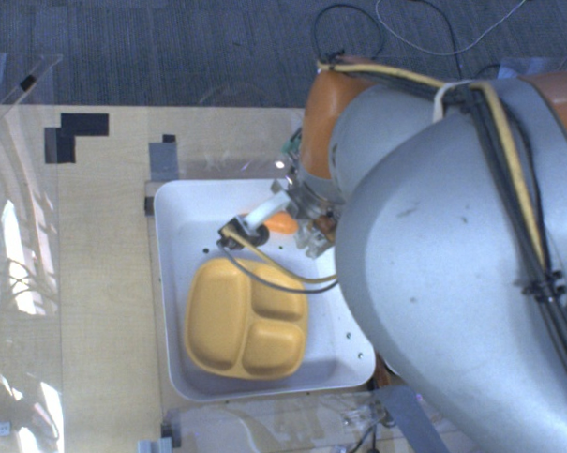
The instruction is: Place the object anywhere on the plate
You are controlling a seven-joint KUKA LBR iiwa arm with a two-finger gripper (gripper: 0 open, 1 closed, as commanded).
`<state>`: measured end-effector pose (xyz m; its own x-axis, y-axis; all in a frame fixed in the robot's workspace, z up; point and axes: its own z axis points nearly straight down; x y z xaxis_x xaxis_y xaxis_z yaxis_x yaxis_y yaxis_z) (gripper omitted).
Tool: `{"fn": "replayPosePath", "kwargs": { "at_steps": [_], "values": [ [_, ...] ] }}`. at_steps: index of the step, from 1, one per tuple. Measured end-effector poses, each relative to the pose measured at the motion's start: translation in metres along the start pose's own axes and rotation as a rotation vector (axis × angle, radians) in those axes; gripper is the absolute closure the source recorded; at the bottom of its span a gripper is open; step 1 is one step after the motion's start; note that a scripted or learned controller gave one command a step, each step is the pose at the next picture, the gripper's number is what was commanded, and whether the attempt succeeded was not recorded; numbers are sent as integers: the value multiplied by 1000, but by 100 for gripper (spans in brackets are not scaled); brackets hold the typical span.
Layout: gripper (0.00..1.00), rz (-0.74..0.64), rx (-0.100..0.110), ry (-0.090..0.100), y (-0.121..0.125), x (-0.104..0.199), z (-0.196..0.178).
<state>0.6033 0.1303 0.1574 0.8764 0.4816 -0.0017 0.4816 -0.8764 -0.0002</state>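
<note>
- The arm point(454, 260) is huge in this shot, coming in from the right and covering most of that side, with its orange band point(330, 111) at the far end over the bin.
- The bin point(182, 272) is white and shallow, and it's where everything is happening.
- The plate point(245, 316) is a yellow three-compartment one, sitting in the near-left part of the bin with nothing on it.
- The gripper point(306, 215) hangs over the far part of the bin, just beyond the plate. Honestly can't tell if it's open or closed, too much cable and hardware in the way.
- The object point(281, 224) is a small orange thing right beside the gripper, off the plate. Can't tell whether it's actually held or just lying in the bin.
- My guess is we're at the pick-up stage. Next it needs a secure grab, then a short carry toward the near left to drop it anywhere on the plate.
</note>
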Motion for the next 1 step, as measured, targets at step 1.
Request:
{"fn": "replayPosePath", "kwargs": {
  "at_steps": [1],
  "values": [
    [0, 0, 0, -1, 0, 0, 0]
  ]
}}
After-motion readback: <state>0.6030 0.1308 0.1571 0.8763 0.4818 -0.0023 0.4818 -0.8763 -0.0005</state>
